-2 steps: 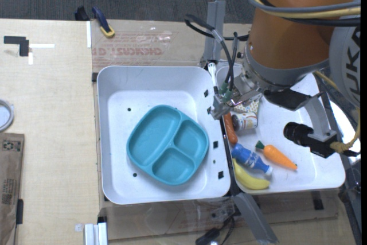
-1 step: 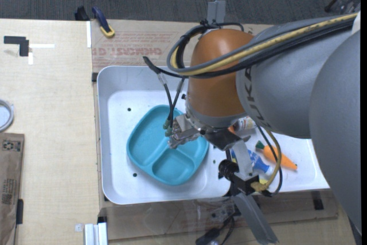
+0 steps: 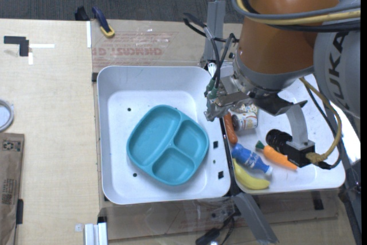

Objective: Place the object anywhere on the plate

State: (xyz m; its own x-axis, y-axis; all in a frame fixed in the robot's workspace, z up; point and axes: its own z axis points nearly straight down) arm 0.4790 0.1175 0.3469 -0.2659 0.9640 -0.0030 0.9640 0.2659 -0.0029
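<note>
A blue plate (image 3: pixel 167 144) with three compartments lies in the left white bin (image 3: pixel 114 123), with nothing on it. My gripper (image 3: pixel 217 107) hangs over the wall between the two bins, just right of the plate's upper right rim. Directly below and right of it, in the right bin (image 3: pixel 327 181), lie a red-orange sausage (image 3: pixel 230 128) and a small pale can (image 3: pixel 248 118) on its side. I see nothing clearly held between the fingers.
Further forward in the right bin lie a blue bottle (image 3: pixel 251 159), a yellow banana (image 3: pixel 250 179) and an orange carrot (image 3: pixel 279 158). The arm's large body covers the back of the right bin. A blue-handled clamp (image 3: pixel 102 22) sits beyond the left bin.
</note>
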